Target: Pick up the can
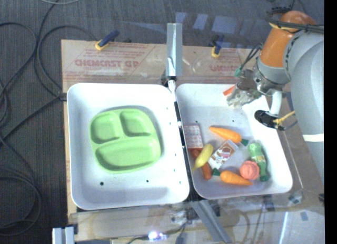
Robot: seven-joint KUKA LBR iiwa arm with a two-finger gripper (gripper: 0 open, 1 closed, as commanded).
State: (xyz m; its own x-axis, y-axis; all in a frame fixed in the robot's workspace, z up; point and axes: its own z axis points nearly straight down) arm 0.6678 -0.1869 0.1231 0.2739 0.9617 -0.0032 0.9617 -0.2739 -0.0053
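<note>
The gripper [241, 97] hangs over the far right corner of the right bin [287, 182]. It is blurred against the white floor, so I cannot tell how far open it is, and nothing shows in its grasp. What looks like the can [193, 135] lies on its side well to the gripper's left and nearer the camera, against the bin's left wall. A banana [204, 155] touches its near end, and a carrot [225, 133] lies between can and gripper. A small carton [223, 153] sits just beyond the banana.

Judging by this, the task is at the approach step, with the pick not yet begun. The next move calls for travel across the bin, over the carrot. The descent then needs to straddle the can's round body without fouling the wall or the banana.
</note>
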